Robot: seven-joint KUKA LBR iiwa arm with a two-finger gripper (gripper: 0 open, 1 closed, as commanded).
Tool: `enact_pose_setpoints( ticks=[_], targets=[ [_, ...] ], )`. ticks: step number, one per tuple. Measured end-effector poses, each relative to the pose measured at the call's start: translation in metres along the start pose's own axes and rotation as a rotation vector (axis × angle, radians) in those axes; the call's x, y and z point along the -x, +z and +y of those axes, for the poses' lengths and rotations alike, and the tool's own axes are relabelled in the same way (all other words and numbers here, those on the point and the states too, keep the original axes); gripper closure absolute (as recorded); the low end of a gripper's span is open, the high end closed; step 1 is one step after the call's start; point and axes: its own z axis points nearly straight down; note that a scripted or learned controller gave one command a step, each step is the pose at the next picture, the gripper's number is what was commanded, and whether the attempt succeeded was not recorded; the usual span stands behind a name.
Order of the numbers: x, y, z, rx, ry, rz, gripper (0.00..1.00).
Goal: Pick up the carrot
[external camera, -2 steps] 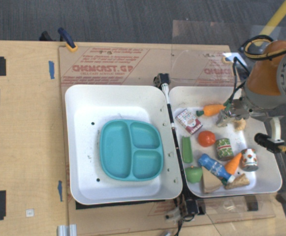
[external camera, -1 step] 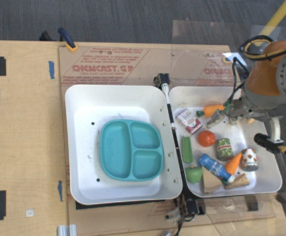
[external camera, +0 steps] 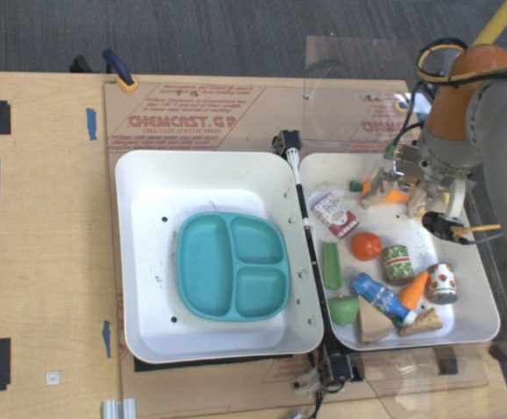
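Note:
An orange, carrot-like piece (external camera: 391, 192) with a dark end lies at the back of the right bin (external camera: 484, 308). My gripper (external camera: 404, 187) is low over it, right at its orange part. I cannot tell from here whether it is gripped. A second orange cone (external camera: 415, 288) lies near the bin's front, wedged between a blue bottle (external camera: 379, 294) and a white and red can (external camera: 442, 283).
The right bin also holds a red and white packet (external camera: 334, 214), a red tomato (external camera: 366, 245), a green stick (external camera: 331, 264), a green fruit (external camera: 344, 308), a green can (external camera: 398, 264) and tan wedges (external camera: 375, 326). A teal divided plate (external camera: 233, 264) lies in the left bin (external camera: 140, 234).

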Motion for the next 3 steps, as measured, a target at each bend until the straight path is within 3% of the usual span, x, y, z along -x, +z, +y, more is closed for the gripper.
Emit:
enact_pose_setpoints(
  ticks=[1,2,3],
  targets=[
    [-0.001,-0.009,0.001,0.001,0.0,-0.001,1.0],
    [-0.001,-0.008,0.0,0.0,-0.001,-0.001,0.0],
    [0.041,0.003,-0.076,0.069,-0.439,-0.004,0.0]
  ],
)
